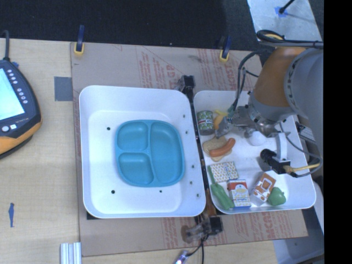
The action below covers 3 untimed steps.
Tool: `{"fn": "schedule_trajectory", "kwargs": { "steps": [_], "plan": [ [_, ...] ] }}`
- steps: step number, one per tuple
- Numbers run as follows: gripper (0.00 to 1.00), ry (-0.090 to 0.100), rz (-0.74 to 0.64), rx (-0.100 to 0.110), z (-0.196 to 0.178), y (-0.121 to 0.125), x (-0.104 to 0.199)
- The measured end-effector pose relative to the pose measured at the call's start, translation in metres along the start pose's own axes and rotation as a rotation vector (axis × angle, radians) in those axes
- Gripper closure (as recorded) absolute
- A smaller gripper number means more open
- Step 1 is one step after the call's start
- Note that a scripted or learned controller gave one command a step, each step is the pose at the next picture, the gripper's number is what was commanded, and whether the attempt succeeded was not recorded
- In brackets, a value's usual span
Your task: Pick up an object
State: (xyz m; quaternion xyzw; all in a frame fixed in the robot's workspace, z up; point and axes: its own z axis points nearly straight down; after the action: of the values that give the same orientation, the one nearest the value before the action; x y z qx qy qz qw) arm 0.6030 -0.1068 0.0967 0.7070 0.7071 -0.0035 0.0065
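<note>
Camera view, gripper (224,126) above tan-and-red hot dog (218,146), right bin (300,199)

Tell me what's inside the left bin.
The left bin holds a blue divided plate lying flat at its middle, three compartments showing with nothing in them. Whatever is beneath the plate is covered. The claw is over the right bin.

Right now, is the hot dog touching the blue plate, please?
Apart. The camera view shows the hot dog in the right bin, the blue plate in the left bin.
</note>
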Motion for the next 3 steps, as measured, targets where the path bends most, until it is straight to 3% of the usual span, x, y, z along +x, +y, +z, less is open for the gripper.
{"fn": "schedule_trajectory", "kwargs": {
  "steps": [1, 2, 3],
  "plan": [
    [0.00, 0.011, -0.004, 0.001, 0.002, -0.032, 0.012],
    [0.00, 0.012, -0.004, 0.001, 0.002, -0.043, 0.014],
    [0.00, 0.015, -0.003, 0.005, 0.003, -0.017, 0.008]
  ]
}}
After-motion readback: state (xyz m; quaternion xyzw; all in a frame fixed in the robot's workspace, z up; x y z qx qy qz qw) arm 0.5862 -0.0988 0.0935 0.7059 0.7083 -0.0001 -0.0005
